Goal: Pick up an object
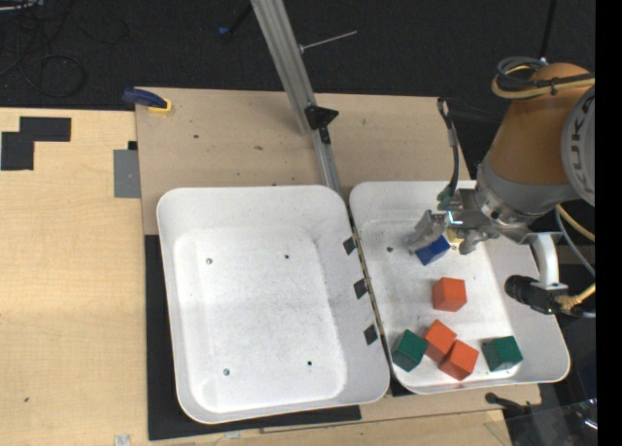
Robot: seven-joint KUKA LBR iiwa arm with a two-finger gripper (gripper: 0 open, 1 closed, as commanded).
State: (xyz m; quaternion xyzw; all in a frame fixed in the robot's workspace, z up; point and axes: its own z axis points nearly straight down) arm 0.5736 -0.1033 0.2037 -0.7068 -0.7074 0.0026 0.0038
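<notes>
Two-finger gripper (442,231) low over right white bin (384,203), upper part. Small blue block (431,251) tilted, just below-left of fingertips, touching or nearly. Fingers look spread apart, nothing seen btwn them. Block's long axis runs diagonal, approx. Red cube (448,293) further down, well clear.

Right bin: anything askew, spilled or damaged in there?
Nothing spilled or damaged. All blocks sit inside the right bin. The blue block lies tilted just under the claw. Two orange blocks crowd together at the near edge beside a green block, which may hamper picks.
</notes>
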